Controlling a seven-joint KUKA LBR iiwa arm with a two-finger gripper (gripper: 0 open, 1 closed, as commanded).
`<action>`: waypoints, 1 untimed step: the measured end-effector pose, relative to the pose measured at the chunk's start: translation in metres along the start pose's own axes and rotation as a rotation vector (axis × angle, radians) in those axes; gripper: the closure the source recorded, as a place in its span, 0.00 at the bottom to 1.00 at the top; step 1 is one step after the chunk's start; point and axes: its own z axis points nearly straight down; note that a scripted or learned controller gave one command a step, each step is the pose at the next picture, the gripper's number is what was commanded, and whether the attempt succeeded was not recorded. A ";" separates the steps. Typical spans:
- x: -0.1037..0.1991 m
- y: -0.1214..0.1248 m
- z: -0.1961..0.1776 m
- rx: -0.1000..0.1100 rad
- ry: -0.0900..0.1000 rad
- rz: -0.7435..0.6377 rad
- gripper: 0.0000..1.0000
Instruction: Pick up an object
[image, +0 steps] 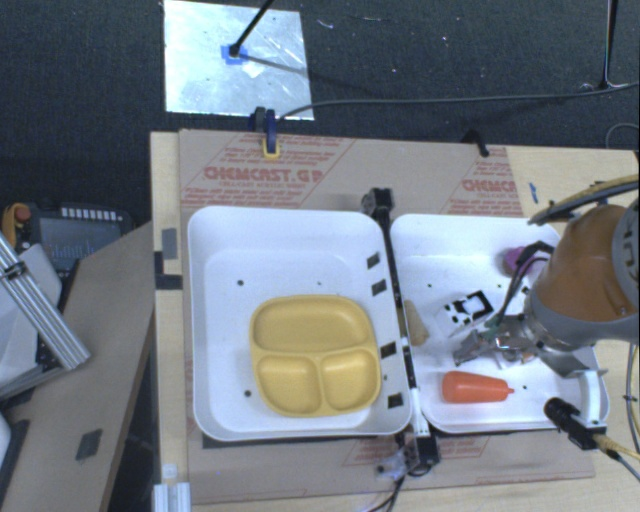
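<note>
Fingers (470, 347) hover apart above smooth, tapered orange carrot (476, 387).

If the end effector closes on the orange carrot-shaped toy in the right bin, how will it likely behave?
The orange carrot-shaped toy looks smooth and tapered, so it may slip toward its narrow end. It lies on its side, rounded, so a nudge would probably roll it. It looks like light plastic.
</note>
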 end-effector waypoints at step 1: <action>0.001 0.000 0.024 -0.001 -0.002 0.001 0.00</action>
